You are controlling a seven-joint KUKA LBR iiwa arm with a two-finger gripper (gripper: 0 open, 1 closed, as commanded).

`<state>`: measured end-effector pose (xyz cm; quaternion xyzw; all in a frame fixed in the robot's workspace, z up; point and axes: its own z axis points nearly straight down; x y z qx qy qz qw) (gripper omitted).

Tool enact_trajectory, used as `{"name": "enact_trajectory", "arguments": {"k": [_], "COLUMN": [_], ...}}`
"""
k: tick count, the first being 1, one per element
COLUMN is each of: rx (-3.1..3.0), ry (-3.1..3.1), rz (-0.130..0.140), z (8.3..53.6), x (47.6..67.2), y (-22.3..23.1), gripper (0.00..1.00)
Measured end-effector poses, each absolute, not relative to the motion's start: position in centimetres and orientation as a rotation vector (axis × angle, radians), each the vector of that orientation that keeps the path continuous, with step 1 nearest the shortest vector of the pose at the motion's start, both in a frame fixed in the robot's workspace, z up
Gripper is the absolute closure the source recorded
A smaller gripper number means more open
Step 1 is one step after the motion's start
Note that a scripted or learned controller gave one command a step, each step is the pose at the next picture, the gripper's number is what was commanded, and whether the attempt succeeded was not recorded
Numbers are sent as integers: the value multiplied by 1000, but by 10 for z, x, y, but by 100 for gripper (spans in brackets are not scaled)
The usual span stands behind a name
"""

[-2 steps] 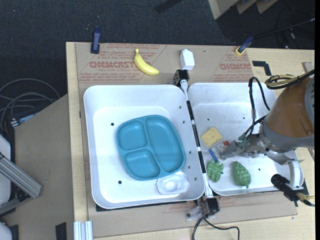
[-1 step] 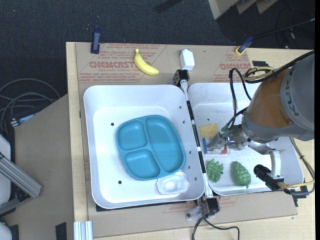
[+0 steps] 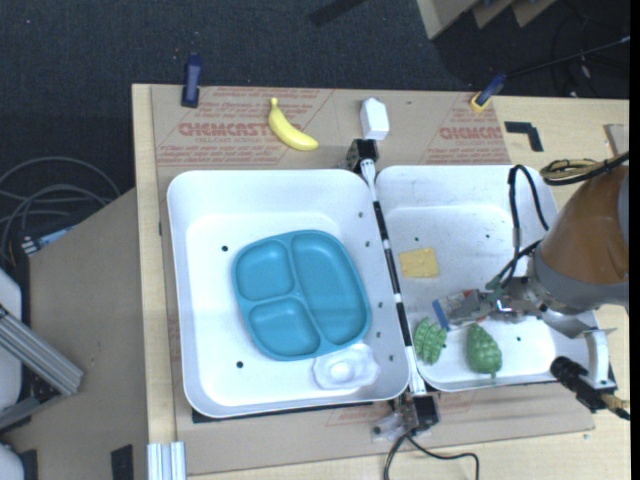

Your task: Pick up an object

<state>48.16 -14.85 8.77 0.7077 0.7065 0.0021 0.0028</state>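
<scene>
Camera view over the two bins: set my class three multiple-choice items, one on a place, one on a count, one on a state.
1. Where does the banana lie?
A. in the left bin
B. on the bench above the left bin
C. in the right bin

2. How many compartments has the blue tray?
A. two
B. three
C. five

3. How does the blue tray rest?
A. flat in the left bin
B. upside down
C. propped on the bin wall

Answers: B, it lies outside the rim; B, three hollows show; A, hollows face up.

Divided plate (image 3: 300, 293) in left bin (image 3: 200, 268); two small leafy toys (image 3: 482, 349) side by side in right bin (image 3: 450, 193).
</scene>
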Motion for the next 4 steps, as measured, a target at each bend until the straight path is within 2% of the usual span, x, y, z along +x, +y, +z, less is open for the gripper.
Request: {"name": "enact_trajectory", "arguments": {"k": [1, 2, 3, 4], "rx": [2217, 2217, 2222, 2219], "ry": [2214, 2215, 2224, 2219], "rz": [10, 10, 0, 1], "z": [98, 98, 98, 167], "x": [483, 482, 479, 520], "y": [-147, -147, -122, -174], "gripper": [100, 0, 0, 0]}}
